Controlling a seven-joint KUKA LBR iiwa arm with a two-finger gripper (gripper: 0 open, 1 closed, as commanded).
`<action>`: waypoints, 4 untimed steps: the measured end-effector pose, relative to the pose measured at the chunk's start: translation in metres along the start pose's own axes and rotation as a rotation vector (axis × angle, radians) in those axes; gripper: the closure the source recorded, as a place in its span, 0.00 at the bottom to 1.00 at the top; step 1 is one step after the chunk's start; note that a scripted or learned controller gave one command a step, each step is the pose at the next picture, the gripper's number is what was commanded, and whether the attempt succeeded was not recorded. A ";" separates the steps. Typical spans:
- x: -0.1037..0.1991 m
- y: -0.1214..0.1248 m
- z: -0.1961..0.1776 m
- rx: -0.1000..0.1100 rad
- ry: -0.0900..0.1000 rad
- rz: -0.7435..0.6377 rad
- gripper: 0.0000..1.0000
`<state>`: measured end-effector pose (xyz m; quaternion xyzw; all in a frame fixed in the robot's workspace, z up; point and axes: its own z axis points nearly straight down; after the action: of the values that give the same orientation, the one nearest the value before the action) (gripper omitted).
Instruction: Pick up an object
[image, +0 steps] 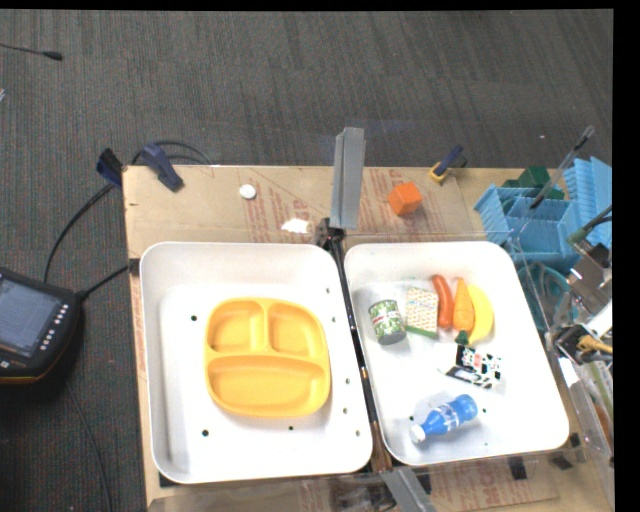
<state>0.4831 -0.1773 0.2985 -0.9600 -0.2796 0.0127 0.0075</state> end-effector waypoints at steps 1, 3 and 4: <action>0.000 -0.001 -0.006 0.007 -0.007 -0.004 1.00; 0.000 -0.002 -0.019 0.021 -0.021 -0.014 1.00; 0.000 -0.003 -0.025 0.028 -0.028 -0.019 1.00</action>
<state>0.4818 -0.1749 0.3232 -0.9568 -0.2888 0.0303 0.0173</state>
